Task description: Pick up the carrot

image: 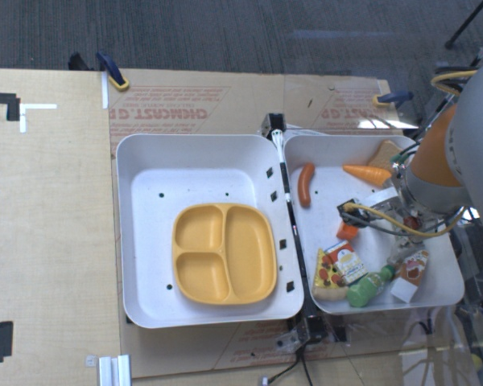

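**Green vegetable point(366, 289) before my hand point(398, 219), carrot point(369, 173) beyond it**

Nearest lies the green vegetable, by the right bin's point(402, 305) front rim. The carrot rests just past my hand, toward the far wall. Whether my hand is apart or together, I cannot tell.

**Soft, even light from above**

The scene is bright and evenly lit, with diffuse light that seems to come from above. The left bin point(145, 215) and the right bin point(338, 138) are very white but keep their detail, without hard glare. The yellow plate point(249, 252) throws only a thin, soft shadow along its lower edge. The floor point(225, 22) is dark, with a faint bluish sheen. The arm point(467, 135) looks soft and slightly blurred.
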Robot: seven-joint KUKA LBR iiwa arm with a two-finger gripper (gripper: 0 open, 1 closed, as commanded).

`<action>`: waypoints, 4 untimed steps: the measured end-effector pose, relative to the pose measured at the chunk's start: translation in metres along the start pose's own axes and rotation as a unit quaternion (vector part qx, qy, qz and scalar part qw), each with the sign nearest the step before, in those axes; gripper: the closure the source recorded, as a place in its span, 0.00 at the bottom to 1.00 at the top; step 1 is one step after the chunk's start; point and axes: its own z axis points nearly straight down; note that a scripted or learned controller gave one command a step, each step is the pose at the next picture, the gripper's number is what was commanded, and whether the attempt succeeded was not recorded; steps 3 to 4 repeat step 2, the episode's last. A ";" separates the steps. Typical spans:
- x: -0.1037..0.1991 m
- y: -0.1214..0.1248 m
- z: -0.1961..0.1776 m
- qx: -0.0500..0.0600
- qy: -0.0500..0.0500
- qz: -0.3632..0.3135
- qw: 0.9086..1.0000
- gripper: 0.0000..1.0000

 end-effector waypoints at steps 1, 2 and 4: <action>-0.039 -0.043 0.001 0.000 0.000 0.001 1.000 0.00; 0.033 -0.009 0.000 -0.002 0.000 -0.018 1.000 0.00; 0.033 -0.009 0.000 -0.002 0.000 -0.018 1.000 0.00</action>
